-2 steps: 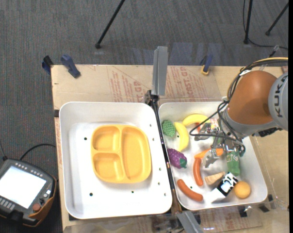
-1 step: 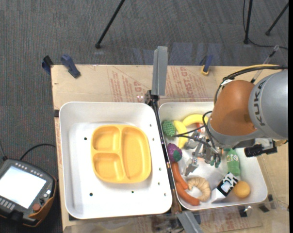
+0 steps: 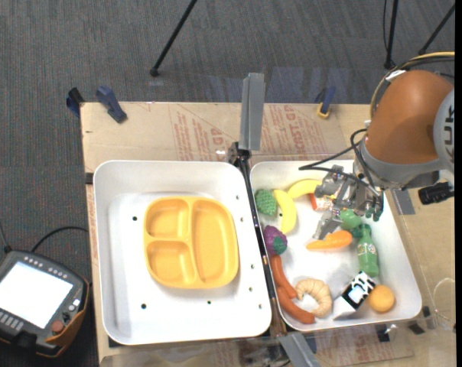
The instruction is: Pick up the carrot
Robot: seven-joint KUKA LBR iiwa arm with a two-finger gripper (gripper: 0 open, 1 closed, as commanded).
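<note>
Jaws: state not discernible, gripper (image 3: 332, 222) poised low, just above and touching or nearly touching the carrot's left half.
Carrot (image 3: 331, 241): orange, lying near level in the right bin (image 3: 409, 281), centre.
Just right: green bottle (image 3: 366, 251), upright along the bin's length.
Upper left: yellow banana (image 3: 291, 202), green leafy vegetable (image 3: 265, 202); below these, purple item (image 3: 274, 240).
Front: red sausage (image 3: 286, 285), croissant (image 3: 315, 294), black-and-white box (image 3: 359, 290), orange fruit (image 3: 382, 299).
Left bin (image 3: 112, 281): yellow divided tray (image 3: 190, 241).

Two bins (image 3: 108, 205), one tray (image 3: 191, 241), one carrot (image 3: 332, 241), two bananas (image 3: 286, 209).
</note>
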